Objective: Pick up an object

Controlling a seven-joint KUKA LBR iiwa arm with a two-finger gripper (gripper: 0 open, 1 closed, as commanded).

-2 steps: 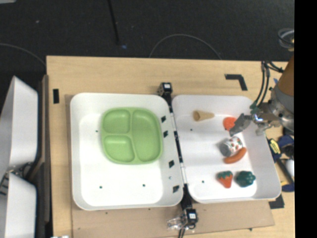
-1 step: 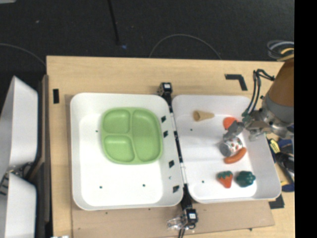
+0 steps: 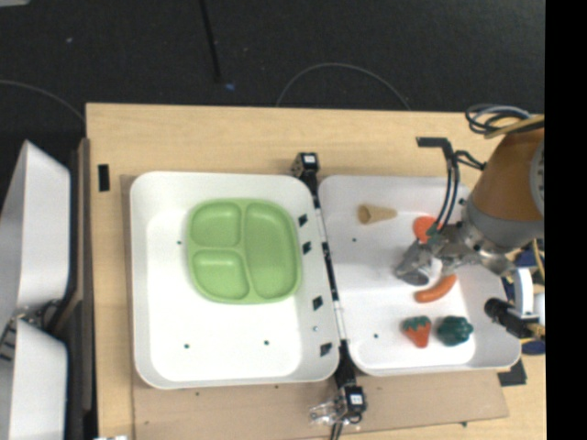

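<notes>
The left bin (image 3: 156, 337) is largely taken up by a green divided plate (image 3: 245, 249) in its far half, leaving an open strip of white floor along its near side and a narrower one down its left. In the right bin (image 3: 367, 337), the arm and its pincer (image 3: 415, 268) crowd the right side together with an orange piece (image 3: 423, 226), an orange sausage-shaped toy (image 3: 436, 289), a strawberry toy (image 3: 417, 330) and a dark green toy (image 3: 453, 330). A tan cone (image 3: 375, 214) lies alone near the far wall, and the bin's left half between the cone and the near wall lies open.
</notes>
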